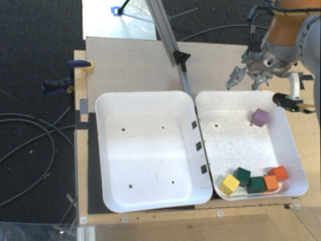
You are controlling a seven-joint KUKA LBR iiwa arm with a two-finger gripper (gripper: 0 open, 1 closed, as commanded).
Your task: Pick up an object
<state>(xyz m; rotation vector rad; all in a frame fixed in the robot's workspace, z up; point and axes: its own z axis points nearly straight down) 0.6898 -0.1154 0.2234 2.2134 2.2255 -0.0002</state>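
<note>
Purple block (259,117) sits alone near my right bin's (228,134) far side; I've lifted nothing yet. My gripper (246,80) hangs above the far rim, fingers spread wide, holding nothing. I count six blocks: one purple, one yellow (229,184), two green (249,179), two orange (275,177). Left bin (145,114) makes two.

We see the gripper (245,81), fingers spread, above the right bin's (297,154) far edge, near a purple block (259,117).
</note>
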